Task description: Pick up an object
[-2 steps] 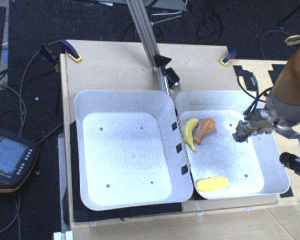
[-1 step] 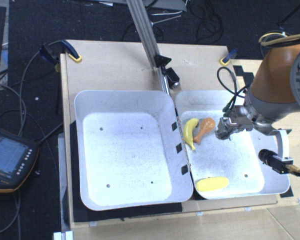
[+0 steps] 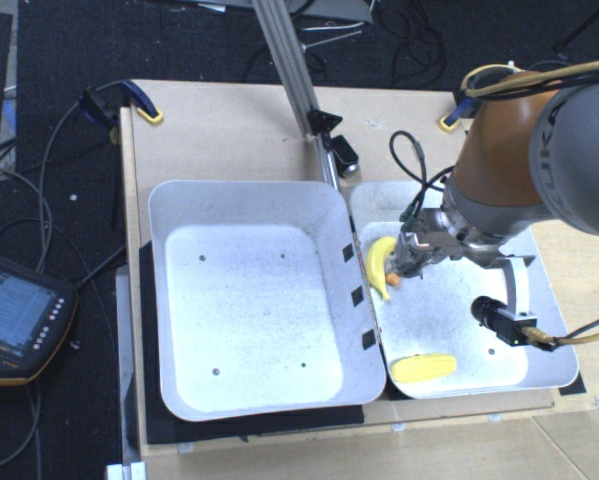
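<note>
Lying beside gripper (image 3: 411, 258): curved yellow banana (image 3: 379, 261), against the left wall of the right-hand shallow white bin (image 3: 449, 318), its length running up and down the view.
Gripper position: low in that bin, just right of the banana; touching or only close, cannot tell.
Grip opening: cannot tell, the wrist hides it.
Orange bit: small orange object (image 3: 392, 280) just by the banana's lower end; kind unclear.
Yellow piece: flat yellow oblong (image 3: 424, 368) near the bin's front edge, well apart from the gripper.
Left-hand white bin (image 3: 169, 268): alongside, rims meeting.
</note>
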